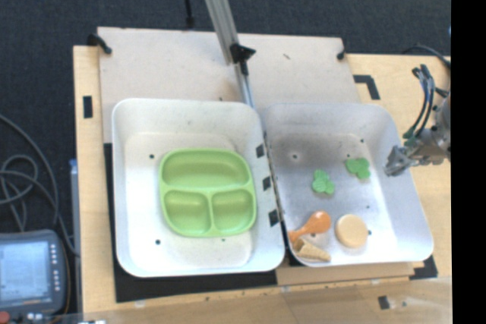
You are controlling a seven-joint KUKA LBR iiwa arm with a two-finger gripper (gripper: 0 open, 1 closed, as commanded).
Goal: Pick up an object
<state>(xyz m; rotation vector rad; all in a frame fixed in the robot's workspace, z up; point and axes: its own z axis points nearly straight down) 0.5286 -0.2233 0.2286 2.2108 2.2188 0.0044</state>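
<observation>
Nearest you, at the front rim of the right bin (395, 235), sit the cone (313, 249), the orange spoon (313, 224) touching it, and just beside them the tan disc (351, 231). Further back in the same bin are two green pieces (323, 182), one mid-floor, the other (357, 168) closer to the right wall. Left bin (129, 186) holds a green tray (206, 191) with three compartments, nothing in them that you can see. The end effector (398, 161) is at the right bin's right wall, near the second green piece, not touching it; too small and blurred, so you cannot tell how wide it stands, and nothing shows in its grip. No object is picked yet. Likely target: that nearer green piece, being closest. It looks like small toy food, lobed outline, flat-ish, matte green; judge it light and stiff, probably plastic, so it may skid on the smooth bin floor if nudged. Take it across the narrow waist between lobes, coming straight down. The disc looks thicker and rounder, an easier pinch across its rim, but is further off. The cone and spoon touch, so grabbing one may drag the other. All of it rests on the counter (91, 163).
</observation>
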